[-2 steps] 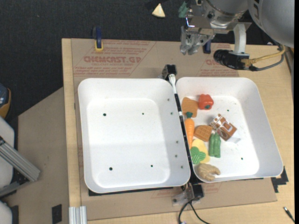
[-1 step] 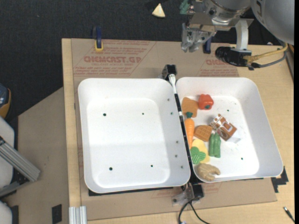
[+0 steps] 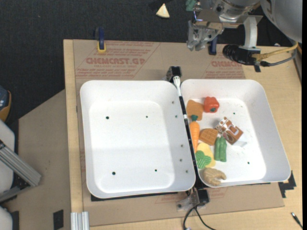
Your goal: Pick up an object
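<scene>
Overhead, the camera view looks down on two white bins set side by side on a brown board. The left bin (image 3: 127,138) has four small dark dots on its bare floor. The right bin (image 3: 254,128) holds a cluster of toy foods along its left side: a red pepper (image 3: 211,104) near the top, a tan slice (image 3: 194,108) just beside it, an orange carrot (image 3: 194,130) below that, a brown cookie-like piece (image 3: 208,136), a small brown and white block (image 3: 229,130), a green pod (image 3: 220,149), a yellow and green piece (image 3: 204,158), and a beige lump (image 3: 213,176) nearest the front wall. The gripper (image 3: 198,42) hangs above the board beyond the bins' far edge, well apart from the toys. Its metal fingers (image 3: 193,40) point down, close together, with nothing between them.
</scene>
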Controlling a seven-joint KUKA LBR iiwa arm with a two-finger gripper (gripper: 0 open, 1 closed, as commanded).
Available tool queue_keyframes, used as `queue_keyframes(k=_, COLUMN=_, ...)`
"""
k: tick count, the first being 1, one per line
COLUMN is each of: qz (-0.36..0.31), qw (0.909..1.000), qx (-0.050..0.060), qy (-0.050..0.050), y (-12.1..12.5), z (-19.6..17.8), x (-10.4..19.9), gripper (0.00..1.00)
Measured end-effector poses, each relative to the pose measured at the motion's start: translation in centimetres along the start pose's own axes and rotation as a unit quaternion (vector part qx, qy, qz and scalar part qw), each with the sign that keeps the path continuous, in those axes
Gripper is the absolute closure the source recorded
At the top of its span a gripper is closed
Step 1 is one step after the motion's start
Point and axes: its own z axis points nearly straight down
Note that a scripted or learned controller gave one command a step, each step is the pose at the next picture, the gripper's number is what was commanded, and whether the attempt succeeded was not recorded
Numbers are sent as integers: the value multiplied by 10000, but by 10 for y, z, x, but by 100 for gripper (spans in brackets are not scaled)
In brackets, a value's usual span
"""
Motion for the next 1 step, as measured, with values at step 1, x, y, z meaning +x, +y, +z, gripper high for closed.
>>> queue_keyframes(k=1, qz=-4, qw=10000, qx=-15, qy=-3, y=1, z=-11, x=0, gripper=100)
